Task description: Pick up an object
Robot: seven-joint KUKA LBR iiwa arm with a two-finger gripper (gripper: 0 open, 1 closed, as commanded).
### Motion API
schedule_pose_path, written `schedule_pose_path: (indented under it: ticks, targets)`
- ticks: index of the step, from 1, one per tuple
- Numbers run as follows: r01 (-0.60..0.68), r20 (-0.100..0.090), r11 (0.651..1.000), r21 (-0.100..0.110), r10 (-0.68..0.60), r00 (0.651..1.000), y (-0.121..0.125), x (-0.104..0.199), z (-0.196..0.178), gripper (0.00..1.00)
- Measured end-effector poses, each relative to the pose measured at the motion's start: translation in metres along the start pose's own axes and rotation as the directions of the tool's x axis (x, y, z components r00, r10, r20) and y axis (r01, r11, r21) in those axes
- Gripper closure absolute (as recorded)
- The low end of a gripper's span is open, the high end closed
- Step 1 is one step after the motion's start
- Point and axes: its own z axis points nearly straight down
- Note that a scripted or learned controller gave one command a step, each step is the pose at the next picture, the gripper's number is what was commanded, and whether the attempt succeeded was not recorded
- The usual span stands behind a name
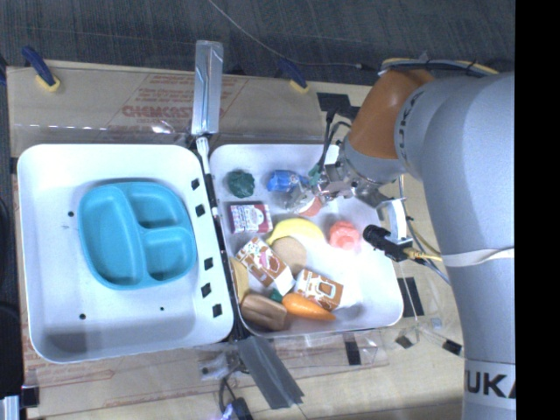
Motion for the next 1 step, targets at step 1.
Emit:
schedule_pose_path:
  ticks: [1]
  targets:
    - [-0.007, 0.000, 1.000, -0.008, 0.007, 1.000, -0.0080, 0.0678, -0.1003, 1.00]
